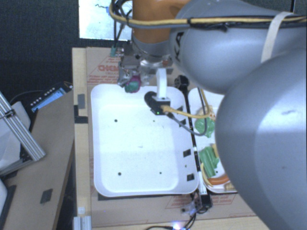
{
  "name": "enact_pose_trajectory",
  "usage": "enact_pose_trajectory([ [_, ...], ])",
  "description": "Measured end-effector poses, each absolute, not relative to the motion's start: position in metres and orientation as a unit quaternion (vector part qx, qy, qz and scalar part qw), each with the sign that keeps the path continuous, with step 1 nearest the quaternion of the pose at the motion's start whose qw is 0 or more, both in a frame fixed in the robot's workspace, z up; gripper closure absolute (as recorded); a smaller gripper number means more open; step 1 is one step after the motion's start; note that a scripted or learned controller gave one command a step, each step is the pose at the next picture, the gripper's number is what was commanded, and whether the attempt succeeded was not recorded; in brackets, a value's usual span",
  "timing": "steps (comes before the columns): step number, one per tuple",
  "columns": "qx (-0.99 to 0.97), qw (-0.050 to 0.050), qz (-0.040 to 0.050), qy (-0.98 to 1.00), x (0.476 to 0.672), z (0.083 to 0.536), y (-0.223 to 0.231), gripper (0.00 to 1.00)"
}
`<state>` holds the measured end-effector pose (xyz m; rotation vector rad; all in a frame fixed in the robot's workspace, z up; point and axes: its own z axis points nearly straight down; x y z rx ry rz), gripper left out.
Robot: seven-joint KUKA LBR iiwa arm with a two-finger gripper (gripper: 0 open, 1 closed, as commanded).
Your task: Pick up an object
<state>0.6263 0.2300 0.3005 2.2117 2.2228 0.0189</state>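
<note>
My gripper (130,78) hangs over the far left corner of the left white bin (139,176). A small magenta and green object (133,84) sits between its fingers, lifted just above the bin's back rim. The wide grey arm with its orange band covers the upper right of the view and hides most of the right bin (211,188).
In the right bin lie a light green leafy piece (205,126), a darker green ridged object (209,160) and an orange-rimmed item (218,180). A black cable with a yellow wire (177,113) crosses the left bin's right edge. Cardboard surrounds both bins.
</note>
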Motion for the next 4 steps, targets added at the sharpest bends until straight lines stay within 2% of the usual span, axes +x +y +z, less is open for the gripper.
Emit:
enact_pose_trajectory([
  [1,0.705,0.0,0.0012,0.709,0.611,0.308,0.234,1.0],
  [2,0.705,0.001,0.0019,0.709,0.601,0.335,0.232,1.0],
  [3,0.705,0.002,0.0033,0.709,0.644,0.371,0.234,1.0],
  [4,0.705,-0.001,-0.0002,0.709,0.6,0.36,0.234,1.0],
])
